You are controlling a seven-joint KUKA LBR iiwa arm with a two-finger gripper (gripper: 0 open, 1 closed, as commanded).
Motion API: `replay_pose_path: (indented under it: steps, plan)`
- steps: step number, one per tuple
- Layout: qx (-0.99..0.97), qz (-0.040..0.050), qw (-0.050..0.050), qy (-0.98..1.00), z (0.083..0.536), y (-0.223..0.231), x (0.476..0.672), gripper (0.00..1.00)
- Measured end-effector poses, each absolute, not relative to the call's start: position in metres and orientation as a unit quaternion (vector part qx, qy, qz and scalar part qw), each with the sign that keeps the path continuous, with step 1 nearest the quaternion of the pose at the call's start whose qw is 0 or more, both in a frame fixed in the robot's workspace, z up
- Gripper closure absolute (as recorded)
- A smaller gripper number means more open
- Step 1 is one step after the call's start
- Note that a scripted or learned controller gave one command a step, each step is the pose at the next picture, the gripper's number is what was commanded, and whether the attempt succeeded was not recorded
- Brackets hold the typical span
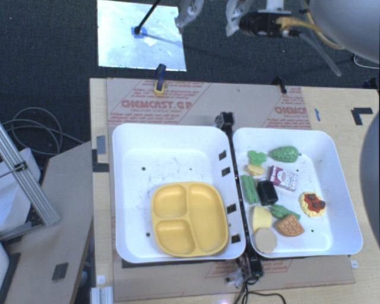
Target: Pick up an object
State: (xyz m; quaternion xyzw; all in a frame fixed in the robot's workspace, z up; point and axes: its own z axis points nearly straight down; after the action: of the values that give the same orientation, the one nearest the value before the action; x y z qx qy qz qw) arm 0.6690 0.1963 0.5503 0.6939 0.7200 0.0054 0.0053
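Note:
My gripper is at the top edge of the camera view, raised well above the bench and behind both bins. Its two pale fingers stand wide apart with nothing between them. The right bin holds several toy foods: a green leafy piece, a red and white box, a black block, a green pickle, a small pizza, a yellow wedge, a waffle and a round beige cookie.
A yellow divided plate lies in the front of the left bin. A black divider with clips runs between the bins. A shiny metal sheet lies on the floor behind the bench.

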Motion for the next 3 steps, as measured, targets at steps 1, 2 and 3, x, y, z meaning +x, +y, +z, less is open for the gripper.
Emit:
replay_pose_path:
  steps: [1, 2, 3]
  plan:
    - [0.693, 0.0064, 0.007, 0.721, 0.562, 0.196, 0.669, 1.00]
    - [0.692, 0.0062, 0.006, 0.722, 0.562, 0.196, 0.669, 0.00]
    - [0.691, 0.0073, 0.008, 0.723, 0.574, 0.196, 0.669, 1.00]
